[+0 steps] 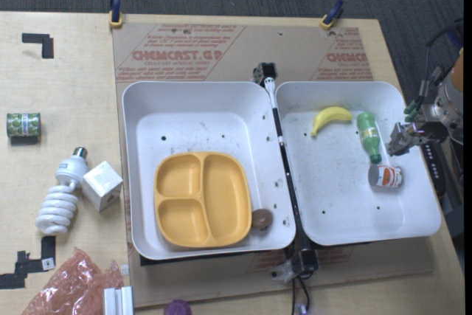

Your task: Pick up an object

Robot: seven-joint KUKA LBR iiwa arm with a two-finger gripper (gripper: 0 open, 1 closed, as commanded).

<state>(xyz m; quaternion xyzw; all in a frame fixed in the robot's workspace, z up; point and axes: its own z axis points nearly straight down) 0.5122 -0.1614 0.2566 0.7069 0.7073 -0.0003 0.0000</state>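
Observation:
The right bin (pixel 346 232) holds a yellow banana (pixel 331 116) near its back, a green bottle (pixel 368 133) lying to the banana's right, and a small red and white can (pixel 386 176) on its side just in front of the bottle. In the left bin (pixel 140 158) lies a yellow divided plate (pixel 202 198) with a small brown round object (pixel 261 218) at its right edge. My gripper (pixel 403 138) hangs at the right bin's right rim, just right of the bottle and above the can.
Left of the bins, on the bench, lie a white spiral light bulb (pixel 62 195), a white cube (pixel 102 185), a small green can (pixel 23 125) and a pink mesh bag (pixel 70 284). A black divider clamp (pixel 265 73) sits between the bins.

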